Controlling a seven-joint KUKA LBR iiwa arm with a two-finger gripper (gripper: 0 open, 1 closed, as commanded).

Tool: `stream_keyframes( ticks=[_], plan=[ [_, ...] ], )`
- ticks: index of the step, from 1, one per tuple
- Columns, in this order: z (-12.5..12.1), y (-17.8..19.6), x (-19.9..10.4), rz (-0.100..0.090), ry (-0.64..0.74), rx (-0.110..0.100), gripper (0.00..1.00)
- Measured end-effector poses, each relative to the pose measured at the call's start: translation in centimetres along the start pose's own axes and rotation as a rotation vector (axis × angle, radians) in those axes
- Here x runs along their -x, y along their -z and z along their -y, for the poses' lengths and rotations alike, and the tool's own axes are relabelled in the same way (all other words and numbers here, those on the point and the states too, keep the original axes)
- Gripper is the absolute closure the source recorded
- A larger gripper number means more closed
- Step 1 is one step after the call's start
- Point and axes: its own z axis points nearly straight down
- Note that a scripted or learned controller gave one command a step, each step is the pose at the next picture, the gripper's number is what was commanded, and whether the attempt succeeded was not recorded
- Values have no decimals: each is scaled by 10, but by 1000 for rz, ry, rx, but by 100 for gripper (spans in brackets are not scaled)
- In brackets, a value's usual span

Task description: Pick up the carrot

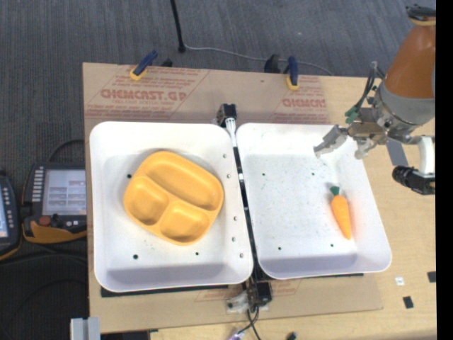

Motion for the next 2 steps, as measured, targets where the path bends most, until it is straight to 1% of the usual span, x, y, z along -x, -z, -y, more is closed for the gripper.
stream_keyframes(
  ticks=[1,2],
  plan=[
    [23,-142,13,0,1,2,0],
    [53,-146,26,-20,11,5,0]
  ],
)
